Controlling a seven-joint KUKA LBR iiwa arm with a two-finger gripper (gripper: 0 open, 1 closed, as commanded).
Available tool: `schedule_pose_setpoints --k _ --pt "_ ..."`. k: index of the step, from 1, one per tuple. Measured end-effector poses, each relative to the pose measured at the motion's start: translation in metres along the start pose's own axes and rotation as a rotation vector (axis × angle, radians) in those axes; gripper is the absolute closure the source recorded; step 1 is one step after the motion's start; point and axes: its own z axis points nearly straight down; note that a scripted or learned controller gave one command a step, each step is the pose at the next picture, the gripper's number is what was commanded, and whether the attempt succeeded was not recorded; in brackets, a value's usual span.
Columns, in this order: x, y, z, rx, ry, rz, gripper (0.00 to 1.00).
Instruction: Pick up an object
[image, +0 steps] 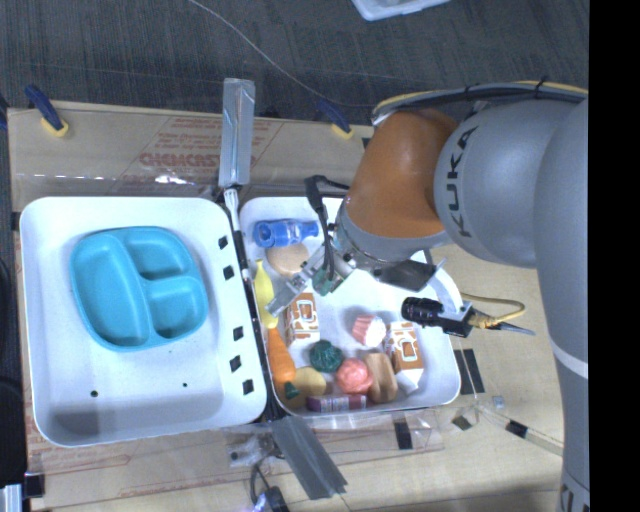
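The arm (480, 180) reaches from the right over the right bin (440, 385), which is crowded with toy food. The gripper (315, 278) sits low in the upper left part of that bin, just above a small carton (303, 318) and beside a tan round piece (286, 260) and a blue bottle (277, 233). How the gripper is set, wide or narrow, cannot be told, and nothing is visibly held.

The step in hand looks like the descent onto a pick, with no object yet lifted. Likely targets are the carton or the tan piece, since they lie nearest the tool. Other pieces, a pink cupcake (367, 328), a second carton (404, 345), a green piece (325, 356) and a carrot (279, 358), lie farther down the bin.

The left bin (60, 400) holds a blue tray (138, 285), well apart from the gripper.

The next move calls for closing on one item without dragging its close neighbours, then a straight lift clear of the bin wall.
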Motion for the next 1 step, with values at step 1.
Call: schedule_pose_setpoints --k 1 --pt "0.0408 -0.0097 0.0046 0.009 0.008 -0.132 0.00"
